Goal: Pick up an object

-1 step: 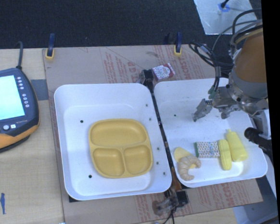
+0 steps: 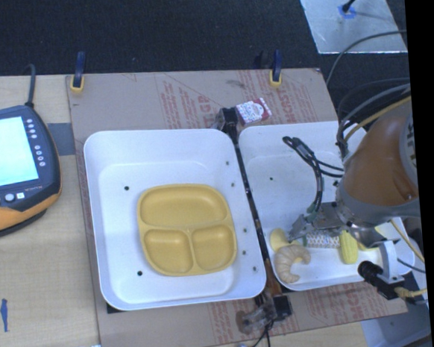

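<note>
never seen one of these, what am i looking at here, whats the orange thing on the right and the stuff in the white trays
This is one picture from a camera fixed above a workbench, looking down at a slant. The big grey and orange shape at the right is a robot arm reaching in; its job is to pick up an object. At its end is a gripper, the grasping part, lowered into the right bin. I cannot tell from here whether it holds anything.

Two shallow white bins sit side by side. The left bin holds a yellow divided plate. The right one holds a toy croissant and some small yellow pieces near the gripper. The screen device at far left looks like the arm's control pad.
</note>
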Available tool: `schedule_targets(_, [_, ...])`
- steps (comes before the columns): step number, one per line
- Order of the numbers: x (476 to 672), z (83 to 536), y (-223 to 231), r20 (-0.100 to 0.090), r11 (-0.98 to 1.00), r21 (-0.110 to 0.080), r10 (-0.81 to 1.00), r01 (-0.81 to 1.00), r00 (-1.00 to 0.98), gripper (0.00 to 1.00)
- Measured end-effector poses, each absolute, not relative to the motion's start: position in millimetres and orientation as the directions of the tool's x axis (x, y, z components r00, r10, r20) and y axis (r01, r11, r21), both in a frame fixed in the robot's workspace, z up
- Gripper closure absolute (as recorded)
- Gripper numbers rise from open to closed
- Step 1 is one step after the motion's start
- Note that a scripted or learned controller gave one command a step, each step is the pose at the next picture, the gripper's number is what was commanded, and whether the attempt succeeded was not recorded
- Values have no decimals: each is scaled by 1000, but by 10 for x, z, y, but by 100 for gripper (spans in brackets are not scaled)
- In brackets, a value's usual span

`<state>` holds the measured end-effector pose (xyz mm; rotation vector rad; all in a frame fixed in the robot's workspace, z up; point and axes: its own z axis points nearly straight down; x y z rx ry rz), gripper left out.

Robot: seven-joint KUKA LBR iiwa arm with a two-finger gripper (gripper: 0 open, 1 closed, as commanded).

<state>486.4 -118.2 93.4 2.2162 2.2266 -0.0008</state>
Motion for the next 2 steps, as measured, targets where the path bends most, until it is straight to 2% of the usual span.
schedule_targets(1, [5662, 958, -1838, -6, 3, 9, 1000, 1000, -3, 0])
schedule_targets(2, [6156, 924, -1618, 0, 5, -2, 1000, 1000, -5, 0])
